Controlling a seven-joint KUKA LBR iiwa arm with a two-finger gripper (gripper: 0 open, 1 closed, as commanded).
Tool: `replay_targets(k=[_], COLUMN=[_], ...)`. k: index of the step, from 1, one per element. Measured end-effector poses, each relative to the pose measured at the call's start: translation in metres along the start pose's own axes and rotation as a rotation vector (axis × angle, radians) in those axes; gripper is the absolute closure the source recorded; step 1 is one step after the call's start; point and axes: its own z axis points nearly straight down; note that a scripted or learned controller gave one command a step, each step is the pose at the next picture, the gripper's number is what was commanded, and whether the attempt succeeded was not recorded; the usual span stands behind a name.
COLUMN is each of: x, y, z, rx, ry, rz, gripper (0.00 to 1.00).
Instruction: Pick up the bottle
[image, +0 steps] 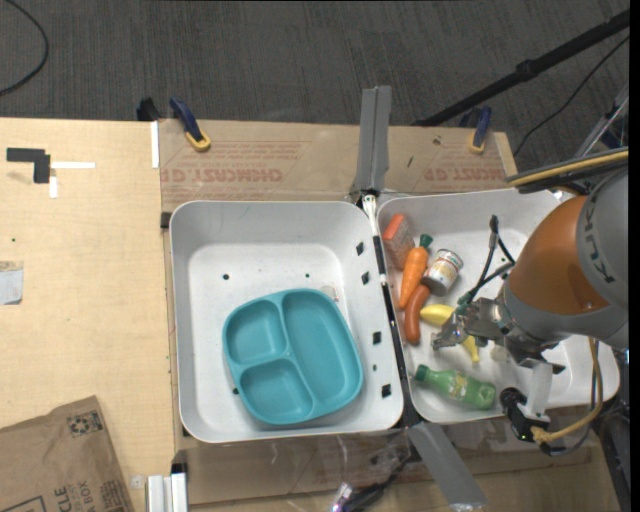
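Note:
The bottle (455, 387) is green and clear with a green cap. It lies on its side near the front edge of the right bin (570, 385), cap pointing left. My gripper (458, 338) hangs just above and behind it, over a yellow item (436, 313), apart from the bottle. The grey arm with its orange band (560, 270) reaches in from the right and covers much of the right bin.
In the right bin, a carrot (412, 270), an orange-red piece (413, 322), a small jar (442, 270) and a reddish packet (397, 231) lie behind the gripper. A teal divided plate (292, 355) sits in the left bin (200, 300). Black cables hang near the wrist.

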Motion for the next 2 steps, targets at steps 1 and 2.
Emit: replay_targets(k=[1, 2], x=[-0.0023, -0.003], y=[-0.0045, -0.004], z=[-0.0151, -0.0234], rx=[0.02, 0.022], ry=[-0.002, -0.003], rz=[0.127, 0.127], gripper=[0.0, 1.0])
